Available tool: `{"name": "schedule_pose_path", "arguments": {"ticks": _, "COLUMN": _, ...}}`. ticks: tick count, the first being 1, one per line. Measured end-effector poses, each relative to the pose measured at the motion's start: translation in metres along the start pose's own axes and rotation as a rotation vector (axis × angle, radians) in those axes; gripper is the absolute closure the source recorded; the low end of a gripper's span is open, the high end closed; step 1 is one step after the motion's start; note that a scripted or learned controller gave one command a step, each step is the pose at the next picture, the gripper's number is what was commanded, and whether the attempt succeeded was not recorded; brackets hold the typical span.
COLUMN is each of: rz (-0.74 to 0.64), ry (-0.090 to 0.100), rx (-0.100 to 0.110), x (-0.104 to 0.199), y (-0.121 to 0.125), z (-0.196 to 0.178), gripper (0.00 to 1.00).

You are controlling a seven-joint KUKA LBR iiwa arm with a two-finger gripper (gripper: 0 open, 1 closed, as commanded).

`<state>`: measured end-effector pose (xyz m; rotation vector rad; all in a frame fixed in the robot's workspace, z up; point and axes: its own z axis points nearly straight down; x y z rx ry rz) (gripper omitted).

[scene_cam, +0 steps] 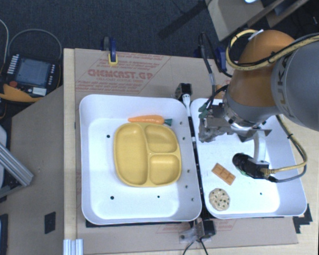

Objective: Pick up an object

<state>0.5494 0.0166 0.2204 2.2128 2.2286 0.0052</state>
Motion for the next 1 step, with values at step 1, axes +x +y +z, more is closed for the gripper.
{"name": "schedule_pose_path", "arguments": {"ticks": 1, "rz": 0.000, "ry": 0.000, "rx": 0.000, "x": 0.0543, "y": 0.0080, "z": -0.0093, "gripper": 1.00}}
